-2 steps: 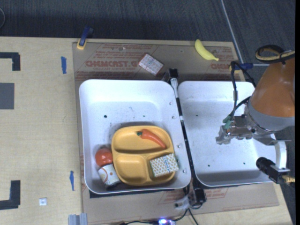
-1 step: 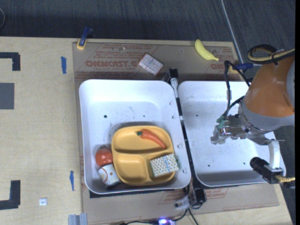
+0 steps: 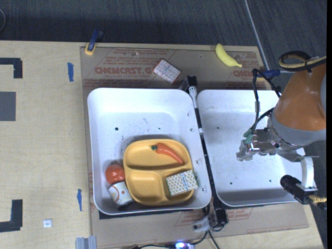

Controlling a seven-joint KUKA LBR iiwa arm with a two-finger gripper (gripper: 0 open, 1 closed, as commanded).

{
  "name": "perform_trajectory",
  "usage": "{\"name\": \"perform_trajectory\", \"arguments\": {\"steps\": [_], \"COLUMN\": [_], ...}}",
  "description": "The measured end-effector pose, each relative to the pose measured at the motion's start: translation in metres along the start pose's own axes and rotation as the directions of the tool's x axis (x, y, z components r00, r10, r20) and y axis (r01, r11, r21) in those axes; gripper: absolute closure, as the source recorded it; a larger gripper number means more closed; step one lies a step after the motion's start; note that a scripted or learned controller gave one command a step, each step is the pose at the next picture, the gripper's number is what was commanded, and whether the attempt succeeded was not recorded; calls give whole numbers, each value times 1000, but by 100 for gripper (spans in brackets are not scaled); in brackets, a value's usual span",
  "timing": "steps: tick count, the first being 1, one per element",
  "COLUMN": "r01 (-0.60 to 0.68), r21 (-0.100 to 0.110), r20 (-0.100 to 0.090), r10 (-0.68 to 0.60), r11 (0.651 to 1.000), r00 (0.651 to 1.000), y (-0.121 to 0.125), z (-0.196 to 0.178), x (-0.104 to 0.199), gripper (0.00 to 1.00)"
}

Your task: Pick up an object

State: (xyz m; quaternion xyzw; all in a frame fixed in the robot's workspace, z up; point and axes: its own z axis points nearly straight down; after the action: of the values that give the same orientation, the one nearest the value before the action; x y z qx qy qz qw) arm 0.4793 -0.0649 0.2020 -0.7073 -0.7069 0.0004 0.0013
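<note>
- Two shallow white bins (image 3: 104,139) side by side on surface
- Left bin: yellow divided plastic tray (image 3: 148,183) bearing orange carrot (image 3: 167,151) and patterned sponge block (image 3: 181,182)
- Claw (image 3: 249,150) over right bin; finger state: cannot tell

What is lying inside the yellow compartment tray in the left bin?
The yellow compartment tray holds an orange carrot-shaped toy in its upper section and a small patterned box in its lower right section. The tray covers the bin floor beneath it, so anything underneath is hidden.
</note>
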Motion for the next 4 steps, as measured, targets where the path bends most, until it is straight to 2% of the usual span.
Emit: {"name": "perform_trajectory", "arguments": {"steps": [1,2,3,4], "r01": [0,1,1,0], "r21": [-1,0,-5,-4], "r20": [1,0,2,1], "r10": [0,-1,-1,0], "r11": [1000,1000,1000,1000], "r00": [1000,1000,1000,1000], "y": [0,0,27,27], "z": [36,57,116,116], "x": [-44,-32,-31,-31], "gripper": [100,100,100,0]}}
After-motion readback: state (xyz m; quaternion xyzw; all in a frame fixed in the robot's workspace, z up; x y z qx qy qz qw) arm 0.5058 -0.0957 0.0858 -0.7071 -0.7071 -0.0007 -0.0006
